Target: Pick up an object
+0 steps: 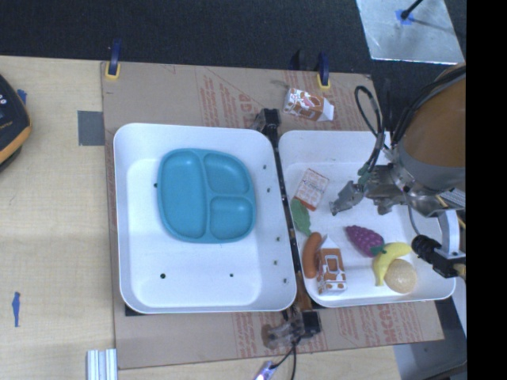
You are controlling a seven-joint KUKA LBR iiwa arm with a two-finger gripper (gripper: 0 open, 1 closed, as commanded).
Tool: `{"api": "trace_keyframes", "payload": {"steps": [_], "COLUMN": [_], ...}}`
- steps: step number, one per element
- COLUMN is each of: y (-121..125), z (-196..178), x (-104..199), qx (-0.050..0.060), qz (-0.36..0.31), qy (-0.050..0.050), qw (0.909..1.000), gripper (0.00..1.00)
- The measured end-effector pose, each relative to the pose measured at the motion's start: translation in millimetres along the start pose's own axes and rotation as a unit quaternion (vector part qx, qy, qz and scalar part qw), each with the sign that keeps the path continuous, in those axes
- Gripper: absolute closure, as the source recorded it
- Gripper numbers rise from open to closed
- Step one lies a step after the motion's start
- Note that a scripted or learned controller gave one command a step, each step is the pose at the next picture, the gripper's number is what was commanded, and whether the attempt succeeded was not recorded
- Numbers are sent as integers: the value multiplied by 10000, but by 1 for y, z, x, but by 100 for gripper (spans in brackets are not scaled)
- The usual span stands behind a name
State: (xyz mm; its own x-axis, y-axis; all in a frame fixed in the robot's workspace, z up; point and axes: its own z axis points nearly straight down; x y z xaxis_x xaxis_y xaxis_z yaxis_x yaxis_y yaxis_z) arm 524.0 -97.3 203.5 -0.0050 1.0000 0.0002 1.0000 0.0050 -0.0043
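Note:
The right bin (348, 145) holds several small toy foods: a white carton (311, 188), a green piece (300, 216), a hot dog (310, 252), a brown-and-white packet (331, 269), purple grapes (364, 238), a yellow banana (387, 257) and a pale round fruit (402, 276). My gripper (347, 199) hangs over the middle of this bin, just above the grapes and right of the carton. Its grey fingers point down-left with nothing visible between them.
The left bin (135, 212) carries a blue divided plate (207, 195). Another small packet (308, 105) lies on the cardboard behind the right bin. The grey arm with its orange band (436, 133) fills the right side. A dark device (11, 121) sits at the far left.

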Motion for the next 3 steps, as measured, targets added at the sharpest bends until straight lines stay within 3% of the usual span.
{"api": "trace_keyframes", "payload": {"steps": [1,2,3], "y": [-4,-31,-31], "z": [58,113,102], "x": [-51,-59,-60], "qx": [1,2,7], "qz": [2,-5,-26], "qy": [-7,-1,-8], "qw": [10000,10000,10000], "gripper": [0,0,100]}}
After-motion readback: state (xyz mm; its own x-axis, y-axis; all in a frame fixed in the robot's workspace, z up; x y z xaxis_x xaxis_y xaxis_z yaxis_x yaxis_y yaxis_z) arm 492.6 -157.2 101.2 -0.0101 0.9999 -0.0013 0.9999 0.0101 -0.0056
